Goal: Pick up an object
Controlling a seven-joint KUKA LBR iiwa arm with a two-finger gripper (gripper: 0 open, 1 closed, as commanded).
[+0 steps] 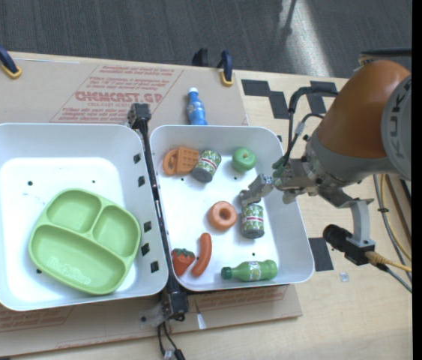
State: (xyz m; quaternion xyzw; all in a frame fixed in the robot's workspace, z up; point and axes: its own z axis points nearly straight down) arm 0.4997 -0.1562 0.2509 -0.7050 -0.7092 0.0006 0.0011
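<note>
Camera view: arm reaches in from the right w/ its orange band above the wrist, gripper (252,193) low over the right bin (291,240), just above a small can (252,220). Can't tell if anything sits btwn the fingers, nor whether they're apart or closed. Nearby in that bin: donut (222,215) just left of the can, green bottle (250,271) lying near the front wall, sausage (203,253), strawberry (183,261), second can (208,165), waffle (181,160), green apple (243,158). Left bin (1,163) holds a green divided plate (85,240). Blue bottle (195,106) lies on the bench behind the bins.
</note>
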